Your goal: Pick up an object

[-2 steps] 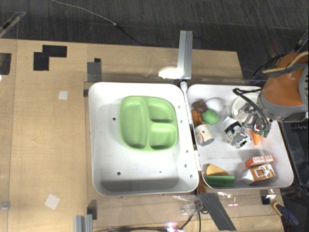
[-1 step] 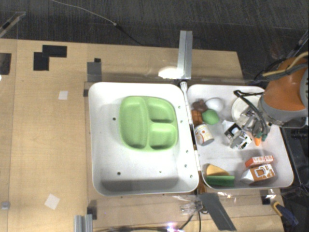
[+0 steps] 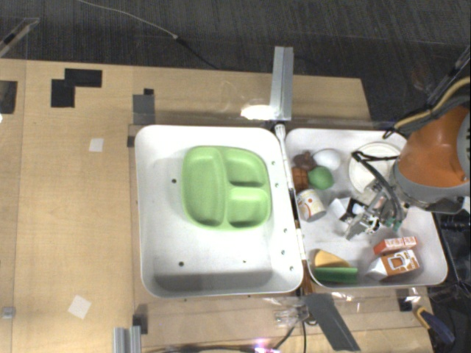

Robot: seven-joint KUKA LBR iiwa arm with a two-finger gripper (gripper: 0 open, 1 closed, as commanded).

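1. While the claw (image 3: pixel 360 223) hangs low over the bare middle of the right bin (image 3: pixel 434 274), its fingers are a blurred tangle of metal and cable, so I cannot tell how wide they stand or whether anything sits between them.
2. Nearest candidate, as I judge it: the small white can (image 3: pixel 311 205), lying tilted just to the claw's left as the camera sees it, its long axis slanting up toward the bin divider.
3. Toward the near rim lie a yellow wedge (image 3: pixel 331 259) resting against a green cucumber-like piece (image 3: pixel 337 274), both stretched left to right.
4. Two orange-and-white cartons (image 3: pixel 397 257) sit side by side below the wrist.
5. At the far end: one green ball (image 3: pixel 320 177), one brown item (image 3: pixel 301 169), one white bowl (image 3: pixel 372 164).
6. One green divided tray (image 3: pixel 224 187) lies alone in the left bin (image 3: pixel 158 271).
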